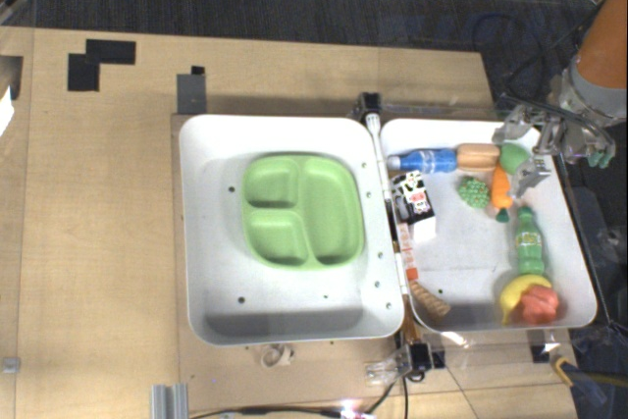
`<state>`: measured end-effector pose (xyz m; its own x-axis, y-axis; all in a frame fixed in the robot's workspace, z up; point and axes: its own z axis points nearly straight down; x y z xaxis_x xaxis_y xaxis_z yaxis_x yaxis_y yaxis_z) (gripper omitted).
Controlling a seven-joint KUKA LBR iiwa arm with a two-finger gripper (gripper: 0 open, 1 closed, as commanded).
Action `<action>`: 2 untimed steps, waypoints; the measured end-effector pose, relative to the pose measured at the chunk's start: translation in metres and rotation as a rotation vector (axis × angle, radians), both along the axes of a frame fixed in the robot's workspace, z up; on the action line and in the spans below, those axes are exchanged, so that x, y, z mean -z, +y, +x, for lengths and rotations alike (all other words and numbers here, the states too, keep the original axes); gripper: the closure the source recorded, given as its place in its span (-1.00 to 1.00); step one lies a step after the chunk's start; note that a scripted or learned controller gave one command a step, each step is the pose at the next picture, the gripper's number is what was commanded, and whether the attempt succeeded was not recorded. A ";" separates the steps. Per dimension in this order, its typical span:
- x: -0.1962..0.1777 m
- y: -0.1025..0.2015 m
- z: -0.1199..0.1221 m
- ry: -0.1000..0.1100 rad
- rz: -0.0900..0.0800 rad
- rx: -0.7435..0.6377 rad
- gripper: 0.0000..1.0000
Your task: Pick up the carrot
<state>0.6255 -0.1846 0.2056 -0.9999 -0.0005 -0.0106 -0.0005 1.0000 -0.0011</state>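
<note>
The carrot (501, 189) is orange with a green leafy top and lies in the right bin (461, 255) near its far right corner, top pointing away. My gripper (526, 152) hangs over that leafy end, reaching in from the right under the grey wrist with the orange band. Its fingers (535, 174) appear spread, one on either side of the carrot's green top. The carrot still rests on the bin floor and nothing looks lifted.
Around the carrot lie a tan bun (478, 155), a blue bottle (427, 160), a green knobbly fruit (475, 192), a green bottle (529, 242), and a yellow and red fruit (530, 299). A black-and-white carton (415, 203) sits by the divider. The left bin holds a green divided plate (299, 211).
</note>
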 end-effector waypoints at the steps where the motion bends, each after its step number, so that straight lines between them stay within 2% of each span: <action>1: 0.110 -0.024 0.046 0.009 -0.001 0.064 -1.00; 2: 0.105 -0.023 -0.019 -0.023 -0.007 -0.042 -1.00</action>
